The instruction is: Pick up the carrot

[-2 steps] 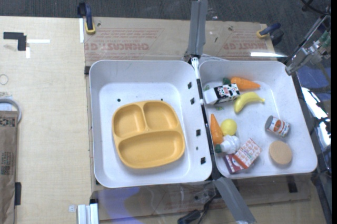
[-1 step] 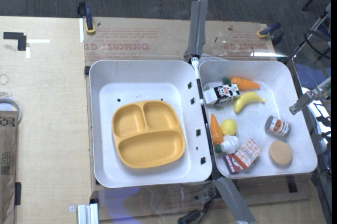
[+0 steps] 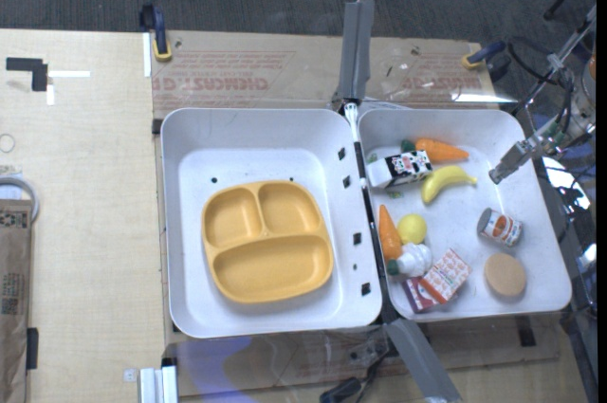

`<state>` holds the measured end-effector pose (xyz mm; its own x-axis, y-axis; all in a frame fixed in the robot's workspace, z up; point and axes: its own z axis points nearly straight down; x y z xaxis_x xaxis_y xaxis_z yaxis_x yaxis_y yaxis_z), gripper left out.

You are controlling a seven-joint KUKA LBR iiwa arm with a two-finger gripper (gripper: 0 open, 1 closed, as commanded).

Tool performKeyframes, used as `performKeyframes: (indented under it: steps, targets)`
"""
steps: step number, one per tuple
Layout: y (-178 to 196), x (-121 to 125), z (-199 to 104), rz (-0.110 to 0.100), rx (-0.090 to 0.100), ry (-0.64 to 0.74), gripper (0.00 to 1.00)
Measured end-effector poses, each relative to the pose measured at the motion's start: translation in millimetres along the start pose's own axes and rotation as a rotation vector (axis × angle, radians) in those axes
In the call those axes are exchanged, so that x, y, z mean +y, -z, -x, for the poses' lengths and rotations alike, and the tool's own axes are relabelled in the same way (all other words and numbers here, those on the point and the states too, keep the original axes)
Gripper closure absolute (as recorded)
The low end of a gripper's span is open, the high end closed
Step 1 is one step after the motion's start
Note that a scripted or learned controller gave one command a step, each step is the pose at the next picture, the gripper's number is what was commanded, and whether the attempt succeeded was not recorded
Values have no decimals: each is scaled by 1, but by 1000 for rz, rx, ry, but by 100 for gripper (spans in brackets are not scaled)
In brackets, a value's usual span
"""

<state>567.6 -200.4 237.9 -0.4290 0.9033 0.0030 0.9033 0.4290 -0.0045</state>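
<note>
The hand (image 3: 503, 166) hangs tilted over the right bin's (image 3: 531, 292) right side — grip unclear — well apart from the carrot (image 3: 439, 150).

Carrot (image 3: 441, 150) lies in right bin (image 3: 545, 230), untouched.

Glossy white plastic bins (image 3: 180, 202) — matt yellow plastic tray (image 3: 268, 240), pale wood bench (image 3: 76, 202).

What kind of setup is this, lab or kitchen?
Likely a robot lab bench: two white bins clamped to a wooden bench, toy food such as a carrot and banana, a yellow divided plate.
</note>
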Motion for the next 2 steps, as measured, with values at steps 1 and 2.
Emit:
performKeyframes:
  steps: [1, 2]
  targets:
    - [39, 9, 30, 3, -3, 270, 0]
    - [1, 69, 57, 4, -4, 633, 0]
